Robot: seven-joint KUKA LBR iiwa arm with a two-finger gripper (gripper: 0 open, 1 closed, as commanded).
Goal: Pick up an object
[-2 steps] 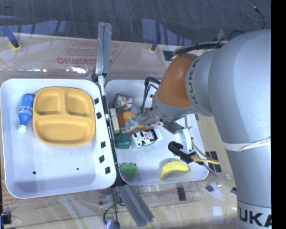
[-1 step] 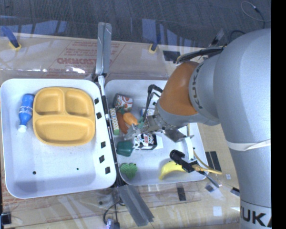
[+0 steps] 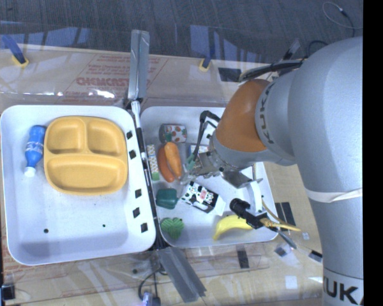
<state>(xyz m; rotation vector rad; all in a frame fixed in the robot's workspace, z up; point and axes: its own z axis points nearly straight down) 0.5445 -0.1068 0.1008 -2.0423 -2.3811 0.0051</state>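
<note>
Orange carrot-like toy (image 3: 170,160) lies in the right bin (image 3: 263,236), just left of the tool (image 3: 196,163). We cannot tell the tool's state. We judge crowding risky: the patterned card (image 3: 199,196) and green lump (image 3: 166,198) sit close below the toy and could snag.

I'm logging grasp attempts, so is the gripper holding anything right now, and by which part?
It cannot be told. The gripper is low in the right bin, beside the orange object, its tip hidden under the arm.
</note>
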